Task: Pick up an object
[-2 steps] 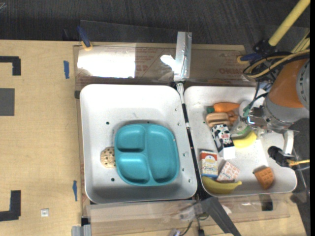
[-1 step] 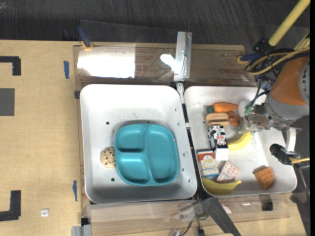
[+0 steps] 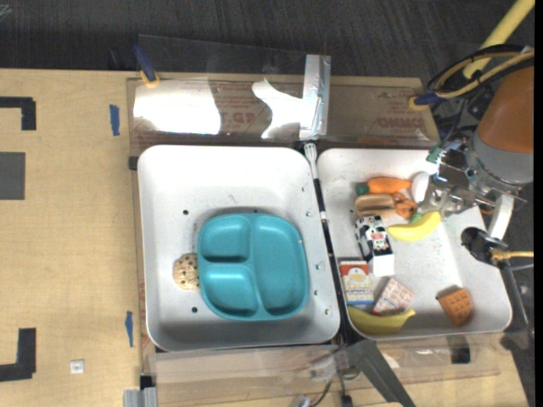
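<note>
I look down on a bench (image 3: 59, 227) carrying two shallow white bins side by side. The left bin (image 3: 161, 176) holds a teal divided plate (image 3: 252, 265) lying flat near its middle, and a small round cookie (image 3: 186, 271) touching the plate's left edge.

The right bin (image 3: 484, 308) holds the clutter I can choose from. Near its far edge lie a carrot (image 3: 389, 185) and, just in front of it, a hot dog (image 3: 376, 202). A yellow banana (image 3: 416, 227) lies just beside them, toward the right. Along the bin's left edge sit a small black and white carton (image 3: 371, 234) and a red and white packet (image 3: 356, 282), with a patterned packet (image 3: 393, 295) just beside it. A second banana (image 3: 380, 318) lies along the near edge, and an orange waffle-like piece (image 3: 455, 304) sits in the near right corner.

My arm, grey with an orange band (image 3: 513, 113), reaches in from the right over the far right corner of the right bin. My gripper (image 3: 443, 195) hangs low there, just beside the first banana and a small white egg-like thing (image 3: 419, 183). I cannot tell whether it is released or clenched, and I see nothing clearly held in it.

I judge the task to be at the reaching stage: I am down among the items, but nothing looks lifted. Every item appears to rest on the bin floor. A firm grasp and a lift are what is left
</note>
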Available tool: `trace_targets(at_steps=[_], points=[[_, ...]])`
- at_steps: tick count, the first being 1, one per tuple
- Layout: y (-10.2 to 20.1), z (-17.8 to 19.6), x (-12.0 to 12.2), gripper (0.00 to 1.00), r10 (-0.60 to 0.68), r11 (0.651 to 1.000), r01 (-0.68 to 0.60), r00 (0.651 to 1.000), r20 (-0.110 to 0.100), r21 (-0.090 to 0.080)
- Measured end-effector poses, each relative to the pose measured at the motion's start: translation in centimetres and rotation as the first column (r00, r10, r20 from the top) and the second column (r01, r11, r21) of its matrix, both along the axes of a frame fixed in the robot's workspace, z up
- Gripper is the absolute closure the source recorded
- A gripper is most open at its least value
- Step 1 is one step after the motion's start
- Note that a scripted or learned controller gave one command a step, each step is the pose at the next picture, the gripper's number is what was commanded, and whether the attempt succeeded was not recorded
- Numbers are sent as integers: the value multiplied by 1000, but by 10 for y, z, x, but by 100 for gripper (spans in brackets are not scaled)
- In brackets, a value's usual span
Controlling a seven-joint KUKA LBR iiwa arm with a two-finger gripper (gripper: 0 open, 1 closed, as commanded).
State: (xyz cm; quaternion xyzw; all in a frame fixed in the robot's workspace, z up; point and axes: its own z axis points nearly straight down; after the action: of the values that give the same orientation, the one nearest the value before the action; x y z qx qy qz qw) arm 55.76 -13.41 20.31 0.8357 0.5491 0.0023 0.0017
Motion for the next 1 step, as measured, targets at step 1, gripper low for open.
trace_targets(at_steps=[1], points=[[65,49,10,100,-101,995,101,995,-3,2]])
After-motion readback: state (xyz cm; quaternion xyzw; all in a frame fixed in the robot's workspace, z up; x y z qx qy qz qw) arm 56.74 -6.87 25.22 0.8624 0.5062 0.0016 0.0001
